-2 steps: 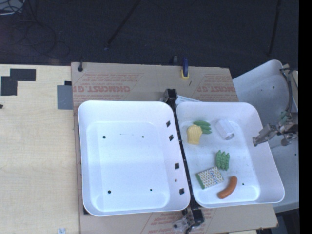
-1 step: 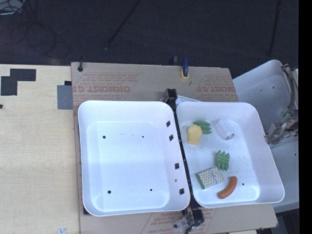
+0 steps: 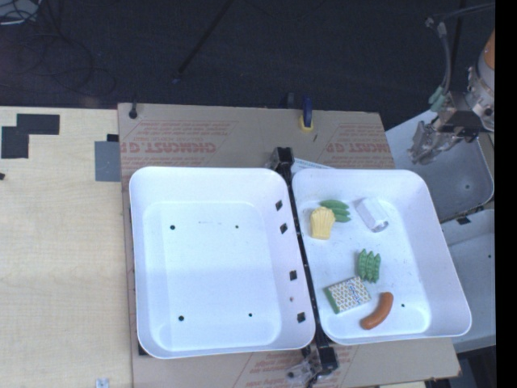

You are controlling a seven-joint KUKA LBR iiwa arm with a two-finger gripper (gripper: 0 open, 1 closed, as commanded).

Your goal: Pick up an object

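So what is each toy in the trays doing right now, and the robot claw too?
Yellow corn toy: lying flat, touching the green pod.
Green pea pod: lying flat.
Silver-white cylinder: on its side.
Green bumpy vegetable: lying flat.
Green-edged patterned card: flat.
Orange sausage: lying flat.
Gripper: outside the bins, holding nothing.

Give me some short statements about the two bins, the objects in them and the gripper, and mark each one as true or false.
1. All loose objects lie in the right bin. True.
2. The orange sausage lies near the far edge of that bin. False: it lies near the near edge, beside the patterned card.
3. The yellow object touches a green one. True.
4. The gripper is inside the right bin. False: it is outside, past the far right corner.
5. The white cylinder lies in the left bin. False: it is in the right bin.
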